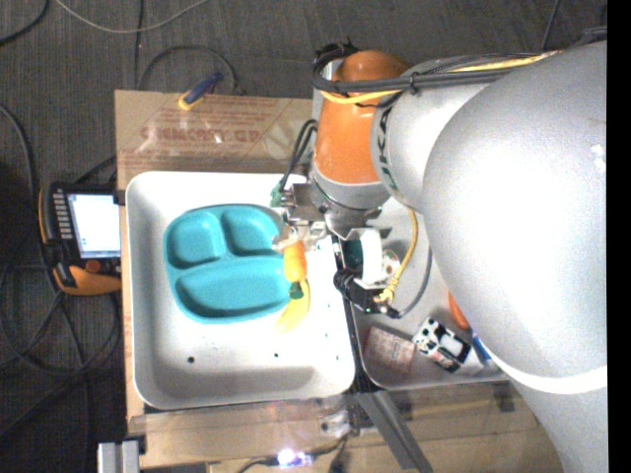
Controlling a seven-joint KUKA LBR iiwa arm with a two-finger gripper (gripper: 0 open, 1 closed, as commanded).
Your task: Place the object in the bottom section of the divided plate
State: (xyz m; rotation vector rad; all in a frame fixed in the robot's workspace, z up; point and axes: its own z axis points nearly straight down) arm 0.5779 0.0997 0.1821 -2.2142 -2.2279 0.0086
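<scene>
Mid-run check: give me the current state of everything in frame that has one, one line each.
divided plate: flat in the left bin, its sections bare.
orange and yellow object: at the plate's right rim, below the gripper, not in any section.
gripper: over the plate's right edge; grip unclear.
left bin: holds the plate.
handheld screen: lit.

The big, smooth, pale grey rounded arm (513, 205) carries dark lettering on its shell near the wrist. At its ten o'clock sits a glossy orange band (350, 131), with thin black cables (301, 156) looping beside it and a yellow wire (406, 254) lower down.
</scene>
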